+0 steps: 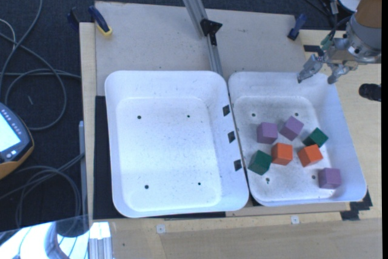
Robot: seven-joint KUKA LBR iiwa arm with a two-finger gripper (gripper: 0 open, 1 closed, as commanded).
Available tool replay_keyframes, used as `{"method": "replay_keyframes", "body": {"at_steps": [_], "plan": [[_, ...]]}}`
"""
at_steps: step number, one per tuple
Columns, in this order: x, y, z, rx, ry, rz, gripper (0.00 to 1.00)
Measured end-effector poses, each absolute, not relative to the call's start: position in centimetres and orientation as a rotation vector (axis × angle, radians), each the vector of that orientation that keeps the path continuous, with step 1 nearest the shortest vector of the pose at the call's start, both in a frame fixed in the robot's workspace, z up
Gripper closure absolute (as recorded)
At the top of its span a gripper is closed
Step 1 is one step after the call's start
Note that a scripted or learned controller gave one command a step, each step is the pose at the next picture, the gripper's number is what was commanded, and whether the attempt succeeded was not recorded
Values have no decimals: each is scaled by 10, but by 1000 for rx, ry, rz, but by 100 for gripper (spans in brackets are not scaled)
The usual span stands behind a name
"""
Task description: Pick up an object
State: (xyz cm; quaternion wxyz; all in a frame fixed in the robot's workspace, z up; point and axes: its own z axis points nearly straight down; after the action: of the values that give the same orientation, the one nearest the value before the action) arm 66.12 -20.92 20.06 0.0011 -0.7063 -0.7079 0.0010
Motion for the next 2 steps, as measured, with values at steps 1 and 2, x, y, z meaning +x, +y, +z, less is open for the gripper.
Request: {"method": "replay_keyframes", "body": {"at_steps": [1,2], "plan": [[628,-174,277,-2221,-2230,-8,0],[637,-195,245,-2221,-2219,3,0]]}}
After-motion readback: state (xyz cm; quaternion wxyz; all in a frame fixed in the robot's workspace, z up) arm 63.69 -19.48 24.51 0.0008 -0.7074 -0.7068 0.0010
